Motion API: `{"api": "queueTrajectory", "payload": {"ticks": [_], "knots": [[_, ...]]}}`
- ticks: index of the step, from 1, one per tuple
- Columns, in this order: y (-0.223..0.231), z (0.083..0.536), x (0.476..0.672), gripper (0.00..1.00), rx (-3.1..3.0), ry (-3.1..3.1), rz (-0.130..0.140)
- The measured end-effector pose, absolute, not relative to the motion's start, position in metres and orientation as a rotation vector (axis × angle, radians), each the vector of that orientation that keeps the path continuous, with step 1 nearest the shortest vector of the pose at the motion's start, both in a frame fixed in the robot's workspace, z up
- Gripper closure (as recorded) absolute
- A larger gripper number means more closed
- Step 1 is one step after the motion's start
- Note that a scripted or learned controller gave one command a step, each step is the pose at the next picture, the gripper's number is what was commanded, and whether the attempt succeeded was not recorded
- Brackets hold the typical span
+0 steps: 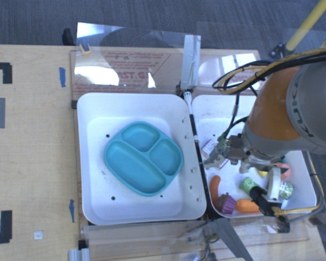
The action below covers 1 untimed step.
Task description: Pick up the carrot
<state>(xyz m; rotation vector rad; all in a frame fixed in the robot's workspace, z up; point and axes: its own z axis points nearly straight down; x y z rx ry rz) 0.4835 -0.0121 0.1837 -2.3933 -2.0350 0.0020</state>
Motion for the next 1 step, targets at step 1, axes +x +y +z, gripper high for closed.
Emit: {"api": "queueTrajectory", "payload": {"ticks": [1], "knots": [[-0.0992, 0.1382, 0.4771, 0.0, -2.435, -1.978, 0.009]]}}
